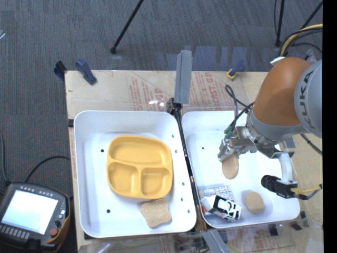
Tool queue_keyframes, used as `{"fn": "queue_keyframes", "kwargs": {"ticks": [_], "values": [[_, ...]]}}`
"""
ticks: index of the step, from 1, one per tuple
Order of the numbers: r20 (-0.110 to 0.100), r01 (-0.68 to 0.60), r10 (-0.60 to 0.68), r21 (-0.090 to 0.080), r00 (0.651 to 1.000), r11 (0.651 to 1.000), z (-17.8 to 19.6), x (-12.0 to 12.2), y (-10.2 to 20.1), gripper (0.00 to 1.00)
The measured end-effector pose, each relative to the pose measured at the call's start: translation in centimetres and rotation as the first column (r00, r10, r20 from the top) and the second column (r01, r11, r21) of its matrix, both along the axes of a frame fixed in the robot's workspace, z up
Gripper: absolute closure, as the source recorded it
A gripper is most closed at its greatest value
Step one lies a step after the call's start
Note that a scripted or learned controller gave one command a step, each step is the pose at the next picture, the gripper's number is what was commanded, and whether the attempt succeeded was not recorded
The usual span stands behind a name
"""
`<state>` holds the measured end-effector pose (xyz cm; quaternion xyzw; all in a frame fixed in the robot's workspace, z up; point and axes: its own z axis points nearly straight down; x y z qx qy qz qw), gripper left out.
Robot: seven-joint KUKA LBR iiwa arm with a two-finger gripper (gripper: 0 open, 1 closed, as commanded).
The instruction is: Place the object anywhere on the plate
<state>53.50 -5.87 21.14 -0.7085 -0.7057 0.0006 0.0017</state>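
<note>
At the near edge of the left bin (84, 141), a slice of toast (155, 213) lies flat at about 5 o'clock from the plate (139, 165), just off its rim; it seems to be spare clutter. Across the divider, in the right bin's (200, 125) near corner, a small printed packet (222, 204) and a round tan cookie (255, 202) sit side by side, apparently waiting as other pick candidates.

A little farther back, the gripper (230, 157) hangs over the middle of the right bin, pointing down, closed on a tan oval (230, 167) that dangles below it, most likely lifted so it can clear the divider. The plate, yellow with three compartments, lies at 9 o'clock from the gripper, well apart, and nothing rests on it.

I judge the carry is the step in hand; a thin pinch on a hanging piece could slip during the swing.

Beyond the bins, clamps (84, 71) pin the cardboard bench top (121, 91).
</note>
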Motion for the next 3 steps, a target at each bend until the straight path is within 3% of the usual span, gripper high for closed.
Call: {"fn": "queue_keyframes", "kwargs": {"ticks": [1,2,3], "values": [[-0.006,-0.012,0.012,0.000,1.000,1.000,-2.7,0.6,10.3,1.00],[-0.001,-0.012,0.012,-0.001,1.000,1.000,-0.7,5.7,20.6,1.00],[-0.002,-0.010,0.010,-0.003,1.000,1.000,-0.7,5.7,20.4,0.00]]}}
